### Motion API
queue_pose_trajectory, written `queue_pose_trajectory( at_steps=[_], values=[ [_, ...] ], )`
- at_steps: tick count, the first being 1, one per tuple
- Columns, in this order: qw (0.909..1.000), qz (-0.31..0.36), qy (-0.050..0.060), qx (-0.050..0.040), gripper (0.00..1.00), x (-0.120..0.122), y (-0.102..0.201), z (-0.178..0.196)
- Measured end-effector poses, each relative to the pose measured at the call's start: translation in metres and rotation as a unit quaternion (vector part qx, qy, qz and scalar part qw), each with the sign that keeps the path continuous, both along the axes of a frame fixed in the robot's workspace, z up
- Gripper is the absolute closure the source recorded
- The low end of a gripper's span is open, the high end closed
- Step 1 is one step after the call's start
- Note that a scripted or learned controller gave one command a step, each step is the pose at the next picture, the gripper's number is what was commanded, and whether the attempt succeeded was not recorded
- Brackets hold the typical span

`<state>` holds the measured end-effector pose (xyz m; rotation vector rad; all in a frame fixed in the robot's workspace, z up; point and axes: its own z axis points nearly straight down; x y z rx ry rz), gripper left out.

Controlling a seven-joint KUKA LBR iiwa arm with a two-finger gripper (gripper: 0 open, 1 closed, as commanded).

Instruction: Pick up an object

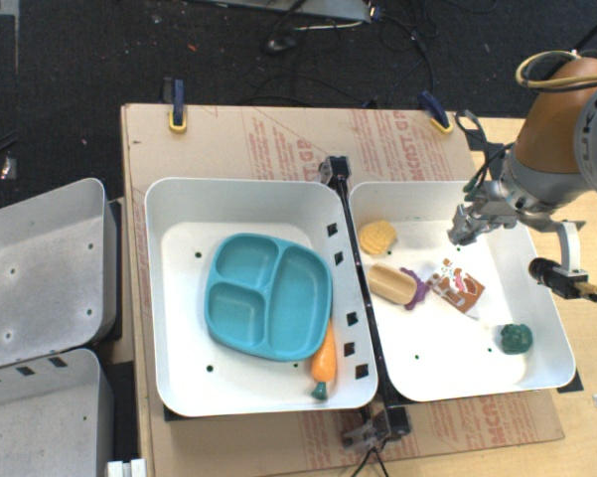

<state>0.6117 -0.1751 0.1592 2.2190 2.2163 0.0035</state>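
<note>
Cardboard bench (pixel 268 137) with illegible mirrored red print, two white bins (pixel 169 296)

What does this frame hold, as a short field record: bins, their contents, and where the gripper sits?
left bin: teal divided plate; orange carrot by the plate's lower right edge
right bin: yellow round piece, tan bread roll touching a purple piece, brown and white packet, dark green lump
gripper: above the right bin's upper part, right of the yellow round piece, nothing seen between its fingers
gripper state: cannot tell
</note>
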Motion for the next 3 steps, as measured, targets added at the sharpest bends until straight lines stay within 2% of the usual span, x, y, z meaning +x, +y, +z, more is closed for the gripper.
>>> queue_pose_trajectory(
  at_steps=[1,2,3],
  values=[
    [1.0000,0.000,0.000,0.0001,1.00,-0.008,-0.001,0.058],
    [1.0000,0.002,-0.001,-0.0001,1.00,-0.003,-0.004,0.102],
    [1.0000,0.004,0.004,0.0017,1.00,-0.018,0.049,0.087]
  ],
)
